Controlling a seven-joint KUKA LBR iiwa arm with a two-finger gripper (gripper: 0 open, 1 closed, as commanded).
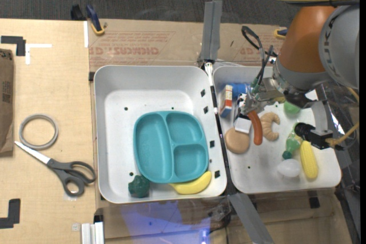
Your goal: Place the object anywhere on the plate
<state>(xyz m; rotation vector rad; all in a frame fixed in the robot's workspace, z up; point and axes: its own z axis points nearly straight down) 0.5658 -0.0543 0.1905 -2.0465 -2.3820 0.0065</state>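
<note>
Picking from the right bin, with the plate waiting in the left.

We see the end effector [247, 107] low over the red toy sausage [257, 127] in the right white bin [326, 179]; whether it is open or closed we cannot tell. We should centre on the sausage, clear of the tan bread roll [237, 140], then carry it to the teal three-compartment plastic plate [170, 146], which sits in the left white bin [114, 123].

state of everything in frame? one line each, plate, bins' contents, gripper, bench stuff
plate: flat in left bin, compartments bare
banana: left bin, against plate's near edge
green toy: left bin, near corner, beside plate
gripper: low over right bin, by the sausage; fingers unclear
sausage: lying in right bin
croissant: right bin, beside sausage
corn: lying in right bin
scissors: closed, on bench
tape roll: flat on bench
</note>
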